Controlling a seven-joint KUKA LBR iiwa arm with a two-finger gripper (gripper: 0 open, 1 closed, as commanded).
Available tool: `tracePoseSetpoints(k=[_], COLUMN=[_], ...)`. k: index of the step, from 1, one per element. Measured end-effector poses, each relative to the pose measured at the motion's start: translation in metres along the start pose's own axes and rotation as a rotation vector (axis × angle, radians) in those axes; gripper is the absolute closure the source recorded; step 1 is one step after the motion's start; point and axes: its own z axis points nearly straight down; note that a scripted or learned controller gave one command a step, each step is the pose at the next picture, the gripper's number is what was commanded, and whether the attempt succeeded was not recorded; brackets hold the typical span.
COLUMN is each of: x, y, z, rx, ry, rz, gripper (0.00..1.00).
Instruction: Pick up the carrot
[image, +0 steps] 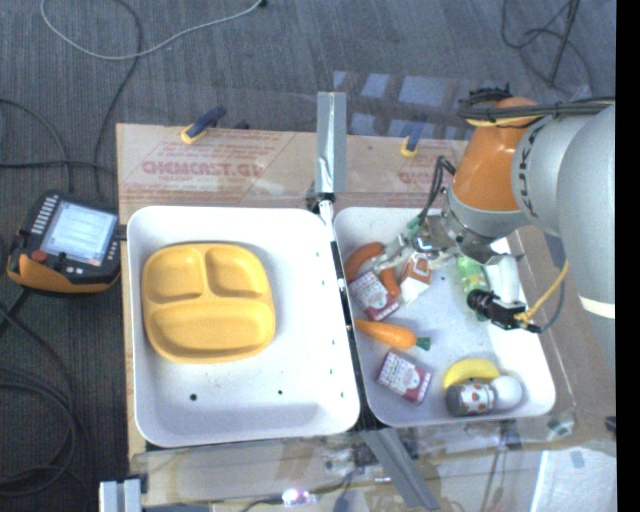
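Observation:
The carrot (385, 334), orange with a small green stub at its right end, lies flat in the middle of the right bin (535, 350), near the bin's left wall. My gripper (416, 244) hangs at the back of that bin over a pile of packets, well behind the carrot and a little to its right. The carrot lies apart from the gripper, with nothing touching it. The grey arm with its orange band (495, 160) comes in from the upper right.
Around the carrot lie a sausage (362, 257), a red packet (374, 292) behind it, and another red packet (403, 377) in front. A banana (471, 372) and a can (470, 399) sit front right. The left bin (240, 400) holds a yellow divided plate (208, 300).

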Motion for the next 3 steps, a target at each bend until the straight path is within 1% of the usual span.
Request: tracePoseSetpoints(k=[1,2,3], x=[-0.004,0.010,0.021], y=[-0.052,-0.090,-0.128], z=[0.028,0.032,0.031], rx=[-0.003,0.010,0.007], ry=[-0.003,0.004,0.002], rz=[-0.302,-0.371,0.053], gripper=[0.00,0.00,0.00])
